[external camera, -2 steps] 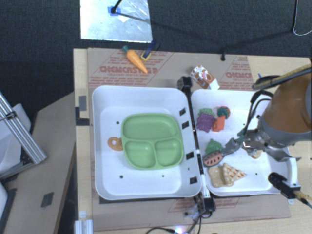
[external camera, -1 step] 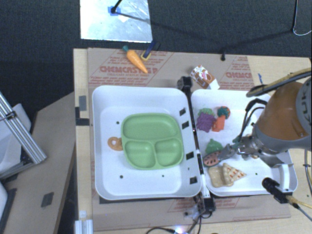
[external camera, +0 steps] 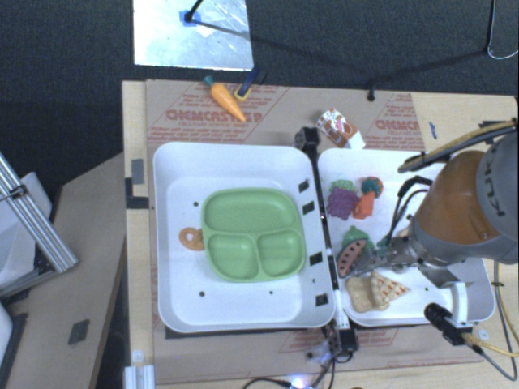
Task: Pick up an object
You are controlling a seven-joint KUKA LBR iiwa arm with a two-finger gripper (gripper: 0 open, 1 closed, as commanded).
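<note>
green tray (external camera: 243, 217): matt plastic | bins (external camera: 174, 298): smooth white plastic | bench (external camera: 203, 113): printed cardboard, probably

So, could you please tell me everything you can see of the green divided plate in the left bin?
The green divided plate is a pale green, matte, plastic-looking tray with rounded corners. It has three compartments: one wide one along the far side and two smaller ones along the near side. It lies flat, right way up, slightly rotated, on the floor of the left bin, roughly central. A small orange ring lies at its left edge, possibly touching it.
</note>
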